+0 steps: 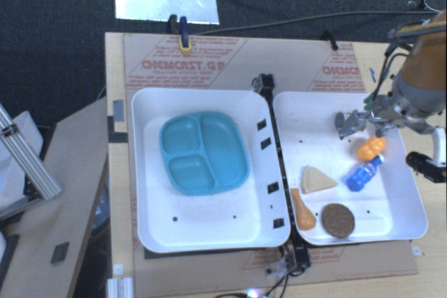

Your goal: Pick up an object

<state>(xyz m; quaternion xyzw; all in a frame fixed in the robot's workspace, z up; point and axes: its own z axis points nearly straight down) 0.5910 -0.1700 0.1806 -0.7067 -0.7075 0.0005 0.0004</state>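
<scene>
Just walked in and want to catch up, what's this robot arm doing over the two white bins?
The arm's gripper hangs over the right bin, near its far end, with nothing visibly held. Below it in that bin lie an orange piece, a blue piece, a cream wedge, a brown round disc and an orange spoon-shaped piece. The left bin holds a blue divided plate. No pick has been made yet.

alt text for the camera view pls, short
Looking down at a slant on two white bins side by side: the left bin holds a blue divided plate, and the right bin holds a brown cookie, a pale wedge, an orange piece, a blue piece and another orange piece. The gripper hangs over the right bin's far side.
</scene>
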